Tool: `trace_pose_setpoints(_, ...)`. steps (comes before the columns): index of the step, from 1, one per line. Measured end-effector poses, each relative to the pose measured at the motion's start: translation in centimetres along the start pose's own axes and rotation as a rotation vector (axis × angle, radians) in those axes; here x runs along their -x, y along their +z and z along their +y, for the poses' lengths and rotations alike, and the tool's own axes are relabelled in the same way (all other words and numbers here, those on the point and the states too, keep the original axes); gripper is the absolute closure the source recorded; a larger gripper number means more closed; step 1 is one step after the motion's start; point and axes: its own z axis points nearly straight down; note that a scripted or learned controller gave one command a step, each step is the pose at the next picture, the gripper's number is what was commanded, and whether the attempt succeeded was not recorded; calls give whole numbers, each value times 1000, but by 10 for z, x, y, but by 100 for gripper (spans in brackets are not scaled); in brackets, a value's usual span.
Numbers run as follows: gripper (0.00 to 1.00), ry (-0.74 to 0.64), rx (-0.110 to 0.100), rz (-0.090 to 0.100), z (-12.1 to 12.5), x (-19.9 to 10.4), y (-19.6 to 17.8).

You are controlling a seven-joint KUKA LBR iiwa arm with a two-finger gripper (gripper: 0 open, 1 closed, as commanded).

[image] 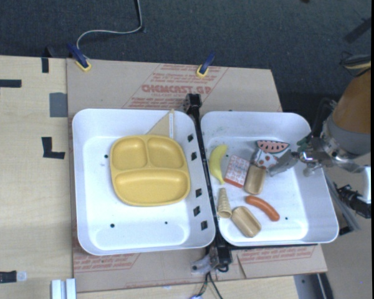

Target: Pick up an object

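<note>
Camera view is looking down on two white bins sitting side by side on a cardboard-covered bench. Taking the black divider point(199, 167) between the bins as the landmark: the left bin point(90, 185) is lying on one side of it, holding a yellow sectioned plate point(151, 170) that is resting near the divider but apart from it. The right bin point(318, 220) is lying on the other side and holding the toy food. A yellow banana point(217, 162) is lying just beside the divider, with a red-and-white packet point(237, 170) touching its far side. An ice-cream cone point(224, 203) is also sitting just beside the divider, below the banana, and a tan bread roll point(245, 221) is lying next to the cone, a little farther out. An orange-red sausage point(262, 207) is resting farther still from the divider, just above the roll. A brown cylinder point(255, 179) is lying beyond the packet, and a watermelon slice point(272, 146) is sitting above it.

The gripper point(280, 166) is reaching in from the side far from the divider, hanging just beside the brown cylinder and under the watermelon slice. Whether its jaws are open or closed cannot be told, and nothing is visibly sitting between them.
</note>
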Motion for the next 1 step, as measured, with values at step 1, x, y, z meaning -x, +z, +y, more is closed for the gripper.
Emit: trace_pose_setpoints(1, 0, 1, 15, -4, 74, -20, 111)
